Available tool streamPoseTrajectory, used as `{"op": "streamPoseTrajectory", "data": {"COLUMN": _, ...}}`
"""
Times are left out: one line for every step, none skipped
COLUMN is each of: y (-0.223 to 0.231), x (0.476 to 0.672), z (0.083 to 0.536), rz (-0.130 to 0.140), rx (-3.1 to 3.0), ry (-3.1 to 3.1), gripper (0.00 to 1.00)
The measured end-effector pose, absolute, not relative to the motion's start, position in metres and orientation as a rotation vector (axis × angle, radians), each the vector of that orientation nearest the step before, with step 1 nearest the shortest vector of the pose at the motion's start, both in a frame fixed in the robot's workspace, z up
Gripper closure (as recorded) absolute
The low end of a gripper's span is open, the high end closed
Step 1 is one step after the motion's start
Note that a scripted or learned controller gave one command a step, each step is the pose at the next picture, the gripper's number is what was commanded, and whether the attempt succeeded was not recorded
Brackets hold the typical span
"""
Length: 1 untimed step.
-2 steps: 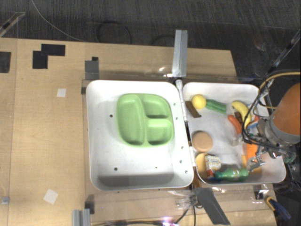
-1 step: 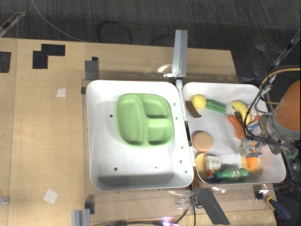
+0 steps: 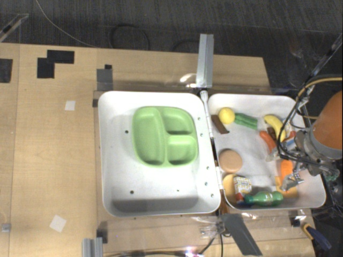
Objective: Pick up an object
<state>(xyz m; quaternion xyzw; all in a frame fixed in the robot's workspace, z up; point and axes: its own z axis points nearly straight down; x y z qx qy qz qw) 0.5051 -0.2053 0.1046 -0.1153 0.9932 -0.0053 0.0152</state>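
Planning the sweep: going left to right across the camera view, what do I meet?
Green divided plastic tray in the left white bin → round tan disc → yellow lemon-like ball is near it, order unclear → yellow banana → gripper.

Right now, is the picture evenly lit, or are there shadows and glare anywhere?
Camera view: light is mostly even; a grey shadow lies along the near inside wall of the left bin, a bright glare spot sits on the clear strip behind the bins, and the arm looks soft-edged.

Glossy green plastic tray [image 3: 163, 136], wooden bench [image 3: 48, 143]
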Motion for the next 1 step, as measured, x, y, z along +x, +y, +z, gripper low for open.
{"op": "streamPoseTrajectory", "data": {"y": -0.2058, "x": 0.4982, "z": 0.0908, "rz": -0.008, "rx": -0.323, "ry": 3.109, "gripper": 0.0}}
